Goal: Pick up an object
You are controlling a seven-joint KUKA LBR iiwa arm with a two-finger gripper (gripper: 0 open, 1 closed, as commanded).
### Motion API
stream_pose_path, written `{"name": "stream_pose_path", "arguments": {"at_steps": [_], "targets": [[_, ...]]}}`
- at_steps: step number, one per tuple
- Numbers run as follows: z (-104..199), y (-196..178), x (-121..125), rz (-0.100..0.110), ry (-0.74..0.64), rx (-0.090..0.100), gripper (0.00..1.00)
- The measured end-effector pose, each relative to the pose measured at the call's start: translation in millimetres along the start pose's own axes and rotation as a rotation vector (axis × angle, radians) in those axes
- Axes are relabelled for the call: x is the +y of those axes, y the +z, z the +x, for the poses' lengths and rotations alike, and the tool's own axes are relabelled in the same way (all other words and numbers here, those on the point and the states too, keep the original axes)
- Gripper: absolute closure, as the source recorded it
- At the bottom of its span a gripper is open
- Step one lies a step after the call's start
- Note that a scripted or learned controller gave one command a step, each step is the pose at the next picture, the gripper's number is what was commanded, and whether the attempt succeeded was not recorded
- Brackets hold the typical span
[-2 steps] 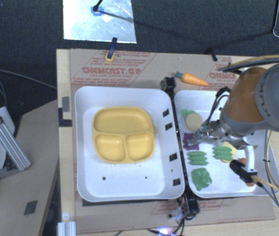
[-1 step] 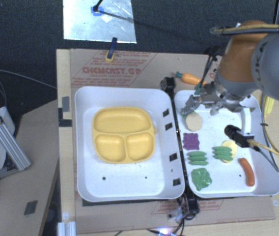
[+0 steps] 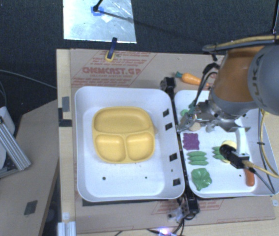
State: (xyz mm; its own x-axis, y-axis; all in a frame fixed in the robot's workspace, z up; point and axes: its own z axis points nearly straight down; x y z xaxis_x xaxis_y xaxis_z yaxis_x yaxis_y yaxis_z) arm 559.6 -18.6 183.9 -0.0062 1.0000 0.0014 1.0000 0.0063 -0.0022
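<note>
My gripper [image 3: 197, 122] hangs over the upper left part of the right bin [image 3: 228, 188], close to the divider between the bins. Just below it lies a purple bunch of grapes [image 3: 191, 141]. Further down lie a green pea pod [image 3: 196, 156] and a leafy green piece [image 3: 201, 177]. A small green thing [image 3: 183, 113] peeks out at the gripper's left. A yellow piece [image 3: 226, 145] with a green bit beside it lies to the right, partly behind the robot's own hardware. An orange carrot [image 3: 249, 178] rests near the bin's lower right.
The left bin [image 3: 88, 181] holds a yellow divided plate [image 3: 124, 134]. Another carrot [image 3: 190, 77] lies on the cardboard behind the right bin. The grey arm with its orange band [image 3: 237, 75] covers the right bin's upper right. A metal frame [image 3: 2, 136] stands at the far left.
</note>
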Motion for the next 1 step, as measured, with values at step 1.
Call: {"name": "stream_pose_path", "arguments": {"at_steps": [1], "targets": [[35.2, -124.3, -52.1, -0.015, -0.003, 0.002, 0.00]]}}
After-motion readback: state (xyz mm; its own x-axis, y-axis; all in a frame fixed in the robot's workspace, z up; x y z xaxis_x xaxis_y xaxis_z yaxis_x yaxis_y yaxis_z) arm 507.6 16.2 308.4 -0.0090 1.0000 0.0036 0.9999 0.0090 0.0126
